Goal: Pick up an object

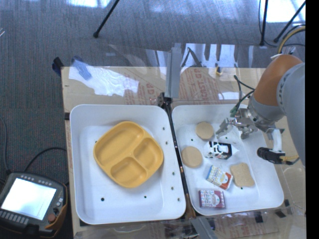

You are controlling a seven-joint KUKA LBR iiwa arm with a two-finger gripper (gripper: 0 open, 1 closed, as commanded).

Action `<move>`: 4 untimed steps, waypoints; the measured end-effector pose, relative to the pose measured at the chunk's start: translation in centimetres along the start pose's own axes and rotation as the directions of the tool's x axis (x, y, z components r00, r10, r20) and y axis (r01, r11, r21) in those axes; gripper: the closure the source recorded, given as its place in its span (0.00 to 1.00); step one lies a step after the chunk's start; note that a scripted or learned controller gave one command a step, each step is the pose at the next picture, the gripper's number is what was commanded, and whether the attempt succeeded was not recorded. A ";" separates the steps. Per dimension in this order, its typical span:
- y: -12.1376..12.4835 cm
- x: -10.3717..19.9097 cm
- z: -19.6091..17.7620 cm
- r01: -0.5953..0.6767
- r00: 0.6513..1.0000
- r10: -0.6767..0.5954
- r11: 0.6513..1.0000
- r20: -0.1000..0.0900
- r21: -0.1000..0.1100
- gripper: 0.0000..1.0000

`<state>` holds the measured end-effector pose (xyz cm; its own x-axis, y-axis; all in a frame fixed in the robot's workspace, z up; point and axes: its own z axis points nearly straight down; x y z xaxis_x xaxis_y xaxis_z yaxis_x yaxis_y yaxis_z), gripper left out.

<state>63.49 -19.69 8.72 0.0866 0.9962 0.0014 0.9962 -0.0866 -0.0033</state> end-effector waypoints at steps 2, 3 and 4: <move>-5.0 2.1 0.3 -0.473 0.881 0.473 0.881 0.002 0.005 0.00; -1.0 -0.4 -14.1 -0.487 0.873 0.487 0.873 -0.003 -0.012 0.00; -7.2 -1.1 -2.6 -0.435 0.900 0.435 0.900 0.004 0.014 0.00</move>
<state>56.27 -20.13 11.37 0.5113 0.8594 -0.0039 0.8593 -0.5113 -0.0172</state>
